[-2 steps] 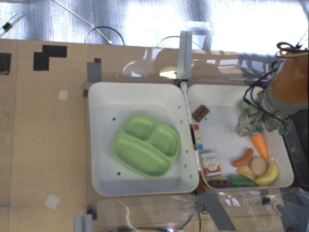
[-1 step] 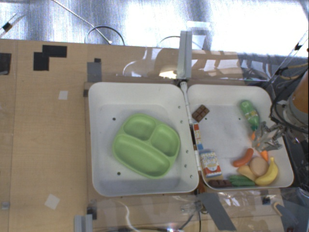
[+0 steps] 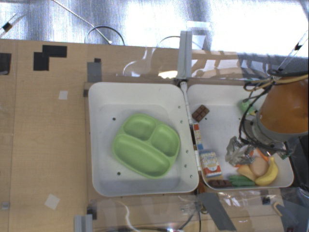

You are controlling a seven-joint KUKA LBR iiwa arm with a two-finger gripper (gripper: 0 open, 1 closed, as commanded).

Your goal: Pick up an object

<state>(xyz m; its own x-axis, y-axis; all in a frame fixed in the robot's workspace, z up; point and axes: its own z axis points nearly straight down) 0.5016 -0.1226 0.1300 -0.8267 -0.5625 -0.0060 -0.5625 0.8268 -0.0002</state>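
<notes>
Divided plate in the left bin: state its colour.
Light green plate, plain, shown in the camera view.

The 2 bins (image 3: 140,93) are plain white on a pale tan wooden bench (image 3: 43,139) marked with black block shapes, and the left bin holds a light green divided plate (image 3: 146,145). In the right bin lie a dark brown chocolate-like piece (image 3: 200,112), a small carton (image 3: 210,163) in blue, white and orange-red, a yellow banana (image 3: 269,173), a dark green item (image 3: 243,180) and what may be a peach-coloured piece (image 3: 259,166), though it is blurred. The arm (image 3: 285,110) is orange above grey.
</notes>
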